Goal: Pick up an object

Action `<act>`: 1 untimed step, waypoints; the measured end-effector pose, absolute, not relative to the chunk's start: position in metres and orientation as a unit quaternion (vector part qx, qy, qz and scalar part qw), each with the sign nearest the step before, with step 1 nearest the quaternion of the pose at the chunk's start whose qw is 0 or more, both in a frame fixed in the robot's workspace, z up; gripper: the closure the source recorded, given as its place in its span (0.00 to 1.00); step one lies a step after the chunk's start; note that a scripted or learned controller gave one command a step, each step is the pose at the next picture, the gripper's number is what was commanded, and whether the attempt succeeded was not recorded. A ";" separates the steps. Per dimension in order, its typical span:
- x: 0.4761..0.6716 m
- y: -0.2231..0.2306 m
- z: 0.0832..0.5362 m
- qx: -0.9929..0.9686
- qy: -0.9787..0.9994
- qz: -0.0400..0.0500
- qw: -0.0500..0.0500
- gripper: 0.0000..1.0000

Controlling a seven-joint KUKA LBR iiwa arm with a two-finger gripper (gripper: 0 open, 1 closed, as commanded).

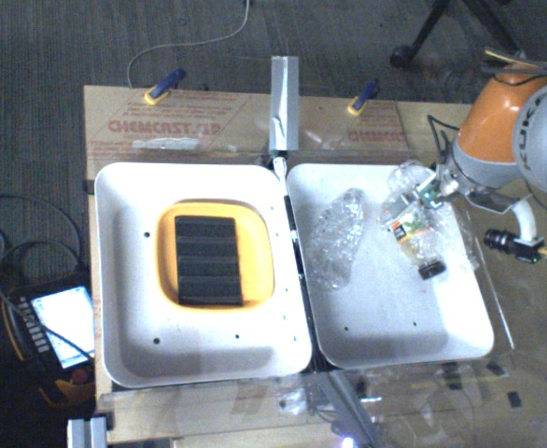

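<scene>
While arm [507, 129] slants in | pincer [421, 236] over right bin [460, 329]

A crumpled clear plastic bottle [337, 236] lies tilted in the right bin [460, 334], well apart from the gripper [421, 236] on its left in the camera view. A yellow sponge [216, 255] with a black ridged top lies flat in the left bin [124, 325], farther off that way.

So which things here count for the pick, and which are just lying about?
In play:
- gripper, low in the right bin
- clear crumpled plastic bottle in that bin
- yellow tray with black insert in the left bin

Lying about:
- blue-and-yellow clamps at the board's far edge
- cables and lit screen on the floor at left
</scene>
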State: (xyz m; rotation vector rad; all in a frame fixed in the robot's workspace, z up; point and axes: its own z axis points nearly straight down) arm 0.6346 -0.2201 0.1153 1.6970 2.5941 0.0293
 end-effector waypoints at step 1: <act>0.661 -0.195 0.199 0.475 0.880 -0.001 0.002 1.00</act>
